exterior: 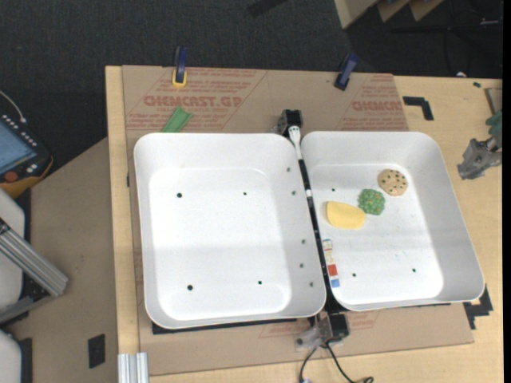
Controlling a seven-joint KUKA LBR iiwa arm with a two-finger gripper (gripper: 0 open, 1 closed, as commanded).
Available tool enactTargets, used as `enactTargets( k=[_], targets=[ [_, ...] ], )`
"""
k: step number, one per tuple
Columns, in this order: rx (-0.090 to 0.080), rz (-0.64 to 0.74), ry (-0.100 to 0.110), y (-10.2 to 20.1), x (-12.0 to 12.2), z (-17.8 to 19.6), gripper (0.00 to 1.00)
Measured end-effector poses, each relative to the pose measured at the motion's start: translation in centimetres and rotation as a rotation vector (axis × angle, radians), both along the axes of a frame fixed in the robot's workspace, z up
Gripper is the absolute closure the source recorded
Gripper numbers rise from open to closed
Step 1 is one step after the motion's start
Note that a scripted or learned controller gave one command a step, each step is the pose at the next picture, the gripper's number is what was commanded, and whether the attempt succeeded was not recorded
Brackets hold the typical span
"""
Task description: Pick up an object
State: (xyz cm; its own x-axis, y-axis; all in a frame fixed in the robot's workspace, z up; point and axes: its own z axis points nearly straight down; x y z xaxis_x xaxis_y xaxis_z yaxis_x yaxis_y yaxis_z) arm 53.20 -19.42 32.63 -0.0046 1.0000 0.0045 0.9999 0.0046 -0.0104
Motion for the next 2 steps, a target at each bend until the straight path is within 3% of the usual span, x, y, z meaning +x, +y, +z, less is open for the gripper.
enactTargets(
  k=[1,2],
  targets=[
    [-0.009,-0.01,-0.017,-3.3,-5.5,5.2,1.0],
    [-0.001,-0.001,-0.004,1.3,-5.3,-2.6,1.0]
  ],
)
